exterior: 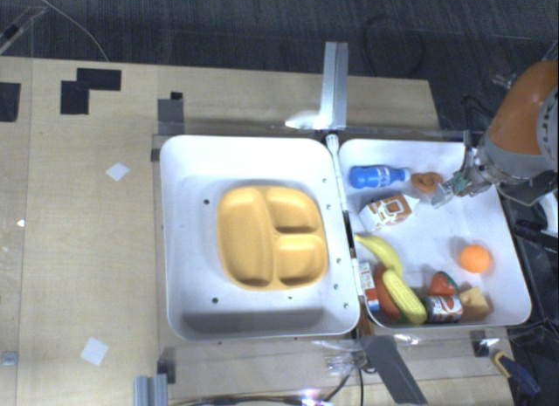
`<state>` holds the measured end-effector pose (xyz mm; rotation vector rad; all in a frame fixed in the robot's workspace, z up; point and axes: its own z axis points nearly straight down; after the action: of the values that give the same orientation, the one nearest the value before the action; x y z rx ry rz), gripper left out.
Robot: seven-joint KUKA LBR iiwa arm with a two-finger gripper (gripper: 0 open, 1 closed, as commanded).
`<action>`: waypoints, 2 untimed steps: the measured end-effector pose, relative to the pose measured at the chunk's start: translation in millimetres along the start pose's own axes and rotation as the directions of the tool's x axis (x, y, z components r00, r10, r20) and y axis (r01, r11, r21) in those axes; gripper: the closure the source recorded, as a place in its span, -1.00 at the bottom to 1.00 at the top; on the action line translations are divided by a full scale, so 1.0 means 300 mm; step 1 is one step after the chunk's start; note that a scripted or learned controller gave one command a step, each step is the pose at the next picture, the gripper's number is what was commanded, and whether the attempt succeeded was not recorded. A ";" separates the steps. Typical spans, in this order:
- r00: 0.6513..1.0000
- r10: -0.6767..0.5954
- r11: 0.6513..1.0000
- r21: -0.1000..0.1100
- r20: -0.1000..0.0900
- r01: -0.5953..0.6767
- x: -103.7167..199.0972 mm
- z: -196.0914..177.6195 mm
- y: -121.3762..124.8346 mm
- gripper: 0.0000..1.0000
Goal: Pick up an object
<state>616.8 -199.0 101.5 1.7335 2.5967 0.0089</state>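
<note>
Gripper (pixel 456 184), finger spacing indiscernible, poised in right bin (pixel 515 247) beside brown object (pixel 427 182) and blue bottle (pixel 377 175); risk of nudging either aside, missing both.

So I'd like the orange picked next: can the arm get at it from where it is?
Probably yes. The orange lies alone on bare floor of the right bin, nothing on it, with the gripper hovering nearby.
</note>
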 end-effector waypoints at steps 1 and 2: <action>0.978 -0.207 0.978 0.006 -0.008 0.207 -0.012 0.028 -0.026 1.00; 0.874 -0.485 0.874 0.002 -0.006 0.485 0.019 0.038 -0.074 1.00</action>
<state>594.4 -202.4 89.8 1.0289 2.9531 0.0014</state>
